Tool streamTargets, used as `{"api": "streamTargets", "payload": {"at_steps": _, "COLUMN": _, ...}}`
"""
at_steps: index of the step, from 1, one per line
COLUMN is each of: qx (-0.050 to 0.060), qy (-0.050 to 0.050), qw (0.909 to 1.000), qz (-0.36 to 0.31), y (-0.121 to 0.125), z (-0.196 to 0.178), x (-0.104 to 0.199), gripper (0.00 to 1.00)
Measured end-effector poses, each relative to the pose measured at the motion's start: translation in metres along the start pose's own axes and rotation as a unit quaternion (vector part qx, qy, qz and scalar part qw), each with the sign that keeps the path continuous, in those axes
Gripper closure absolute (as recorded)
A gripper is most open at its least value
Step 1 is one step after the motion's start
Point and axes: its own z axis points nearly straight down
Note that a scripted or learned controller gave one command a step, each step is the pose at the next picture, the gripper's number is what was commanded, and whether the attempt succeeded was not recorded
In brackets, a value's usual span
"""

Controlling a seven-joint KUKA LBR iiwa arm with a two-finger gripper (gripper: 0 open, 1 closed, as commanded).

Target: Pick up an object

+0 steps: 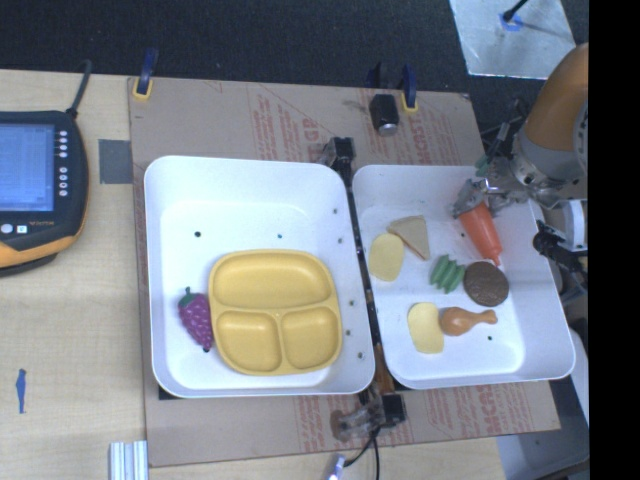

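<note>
Carrot, toy plastic, lies slanted near right bin far right corner, end effector at its top end; finger state cannot be told. Judged light, rigid, slick; grip across thick upper body.

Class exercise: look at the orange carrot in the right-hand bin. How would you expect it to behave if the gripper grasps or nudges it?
The carrot looks like smooth moulded plastic, so it is probably stiff and light. Its rounded, tapered body suggests it could roll or pivot when nudged, and may slip out of a pinch near the narrow end. It lies close beside the gripper, near the right bin wall.
</note>
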Motion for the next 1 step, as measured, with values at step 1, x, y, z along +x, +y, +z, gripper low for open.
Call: {"api": "streamTargets", "payload": {"at_steps": 1, "qx": -0.002, "qy": 0.001, "qw": 1.0000, "qz": 0.003, "y": 0.0006, "z": -0.0911, "x": 0.0551, "gripper": 1.00}}
